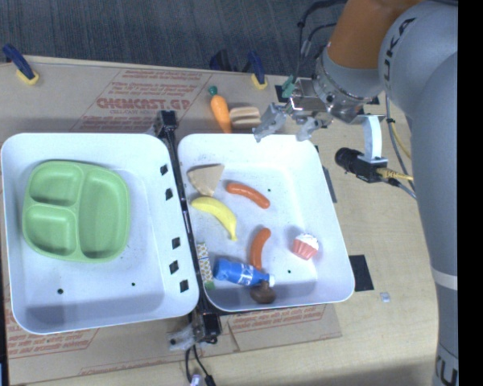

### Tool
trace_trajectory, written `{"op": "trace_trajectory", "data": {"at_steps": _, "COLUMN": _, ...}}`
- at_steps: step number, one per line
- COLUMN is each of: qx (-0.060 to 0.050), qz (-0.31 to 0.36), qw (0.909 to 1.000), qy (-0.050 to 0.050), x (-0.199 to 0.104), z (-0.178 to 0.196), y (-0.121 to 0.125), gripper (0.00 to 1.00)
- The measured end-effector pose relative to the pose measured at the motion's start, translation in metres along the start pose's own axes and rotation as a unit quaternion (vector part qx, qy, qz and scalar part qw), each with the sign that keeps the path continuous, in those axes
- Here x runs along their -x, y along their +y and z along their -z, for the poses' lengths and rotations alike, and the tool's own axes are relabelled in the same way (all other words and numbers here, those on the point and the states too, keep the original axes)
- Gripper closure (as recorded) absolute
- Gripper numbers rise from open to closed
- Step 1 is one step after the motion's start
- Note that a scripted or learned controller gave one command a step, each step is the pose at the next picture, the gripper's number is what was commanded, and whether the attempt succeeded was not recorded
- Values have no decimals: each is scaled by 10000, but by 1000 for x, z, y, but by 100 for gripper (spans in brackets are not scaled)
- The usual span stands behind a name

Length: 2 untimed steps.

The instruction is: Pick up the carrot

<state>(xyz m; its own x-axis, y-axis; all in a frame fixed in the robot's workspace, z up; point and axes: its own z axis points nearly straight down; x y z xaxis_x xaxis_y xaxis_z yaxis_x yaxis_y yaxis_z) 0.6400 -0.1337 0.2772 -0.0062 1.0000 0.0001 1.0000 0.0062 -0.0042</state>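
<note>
Its fingers spread and gripping nothing, the tool (286, 125) hovers over the right bin's (326, 195) far rim, while the carrot (220, 111) lies outside on the worktop (129, 95), beside a half-blurred sandwich (244, 117).

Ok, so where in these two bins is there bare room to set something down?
Left bin: bare floor along the near edge, below the green plate. Right bin: a bare patch at the right, between the sausage and the cupcake. Crowded around the banana and the blue bottle.
</note>
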Motion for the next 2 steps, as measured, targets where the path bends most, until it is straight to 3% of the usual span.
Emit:
{"op": "trace_trajectory", "data": {"at_steps": 1, "qx": -18, "qz": -2203, "qw": 9754, "qy": 8, "x": 24, "z": -184, "y": 16, "gripper": 0}}
{"op": "trace_trajectory", "data": {"at_steps": 2, "qx": -5, "qz": -3274, "qw": 9449, "qy": 8, "x": -50, "z": -85, "y": -18, "gripper": 0}}
